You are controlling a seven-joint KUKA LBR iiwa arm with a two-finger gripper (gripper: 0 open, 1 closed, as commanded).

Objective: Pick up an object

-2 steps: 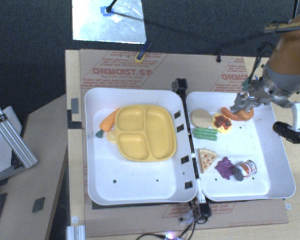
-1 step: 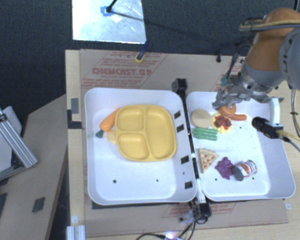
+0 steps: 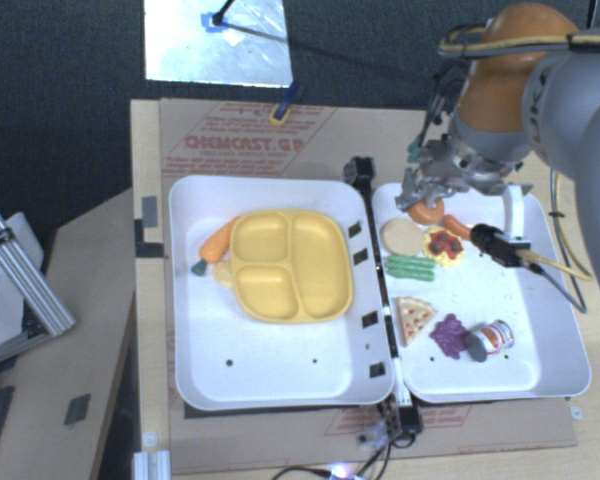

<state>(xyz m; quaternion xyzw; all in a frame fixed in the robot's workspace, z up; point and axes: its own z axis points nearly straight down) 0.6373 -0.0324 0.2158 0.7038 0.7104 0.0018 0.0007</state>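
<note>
We saw the grey two-finger gripper (image 3: 427, 200) low at the far left corner of the right white bin (image 3: 555, 368), directly over a small orange rounded toy (image 3: 426, 211). We could not tell its finger state. We judged the grasp was underway; next, closing and lifting.

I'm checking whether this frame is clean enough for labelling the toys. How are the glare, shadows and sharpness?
Camera view: strong glare on the shiny sheet beyond the bins; lighting over both white bins is even, with soft shadows under the yellow tray and toys; the picture is slightly soft overall; the gripper merges with an orange toy at the right bin's far edge, so detail there is muddled.
</note>
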